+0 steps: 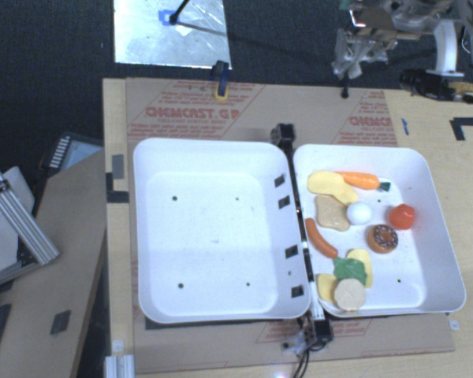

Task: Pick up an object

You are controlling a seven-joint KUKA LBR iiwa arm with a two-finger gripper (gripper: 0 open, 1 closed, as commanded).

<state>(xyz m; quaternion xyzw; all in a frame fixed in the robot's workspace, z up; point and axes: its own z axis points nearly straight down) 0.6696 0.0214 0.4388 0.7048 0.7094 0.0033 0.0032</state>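
The pincer (351,60) hangs above the table's far edge, well beyond the right bin (437,203) — I cannot tell its state. Inside that smooth white plastic bin lie toy foods: a tapered carrot (357,180), round white egg (359,213), glossy tomato (402,216), sprinkled doughnut (383,238) — all untouched

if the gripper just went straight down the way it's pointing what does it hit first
Probably the bare bench board behind the right bin, not the toy food. The gripper hangs beyond the bin's far rim, though depth is unclear from this slanted view.
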